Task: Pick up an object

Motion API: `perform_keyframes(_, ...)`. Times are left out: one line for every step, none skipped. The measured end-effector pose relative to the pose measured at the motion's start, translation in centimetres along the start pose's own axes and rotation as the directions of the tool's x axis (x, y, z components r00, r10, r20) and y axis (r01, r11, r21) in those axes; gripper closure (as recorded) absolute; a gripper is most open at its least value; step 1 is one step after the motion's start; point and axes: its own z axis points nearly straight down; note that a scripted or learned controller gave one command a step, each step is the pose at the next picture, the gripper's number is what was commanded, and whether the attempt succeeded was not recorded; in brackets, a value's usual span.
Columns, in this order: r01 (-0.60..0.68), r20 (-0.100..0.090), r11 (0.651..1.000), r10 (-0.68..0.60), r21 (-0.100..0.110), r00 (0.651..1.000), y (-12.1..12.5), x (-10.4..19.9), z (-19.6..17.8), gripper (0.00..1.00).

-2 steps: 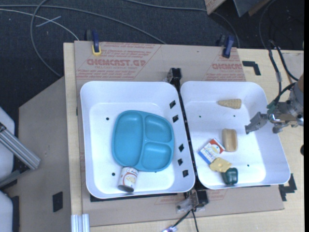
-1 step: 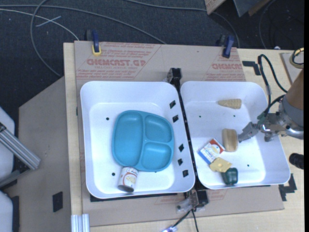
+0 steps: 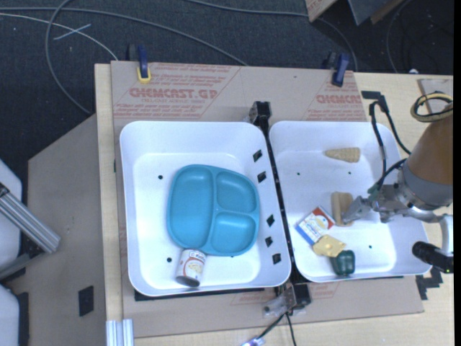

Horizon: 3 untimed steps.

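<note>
the hand (image 3: 354, 211) sits low in the right bin (image 3: 302, 139) against a tan block (image 3: 340, 205); whether it grips cannot be told. just beside lie a red, white and blue packet (image 3: 314, 225), a yellow piece (image 3: 328, 246) and a green piece (image 3: 343, 262). the bench (image 3: 180, 85) reads "chemcast gp".

Bright, even overhead light; moderately sharp picture.
The two shallow white plastic bins (image 3: 137, 193) nearly bleach out, with soft glare on the light-blue divided plastic tray (image 3: 212, 209); shadows are faint and short, the dark carpeted floor (image 3: 50, 63) stays dim, and fine detail is slightly soft.
</note>
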Motion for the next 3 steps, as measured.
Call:
perform_keyframes(-0.001,0.005,1.000,0.001,-0.012,1.000,0.3,-0.2,1.7,0.00)
perform_keyframes(0.000,0.000,1.000,0.000,-0.019,1.000,0.5,0.0,0.3,1.00)
perform_keyframes(0.001,0.005,1.000,-0.001,-0.010,1.000,0.5,-0.2,-4.0,1.00)
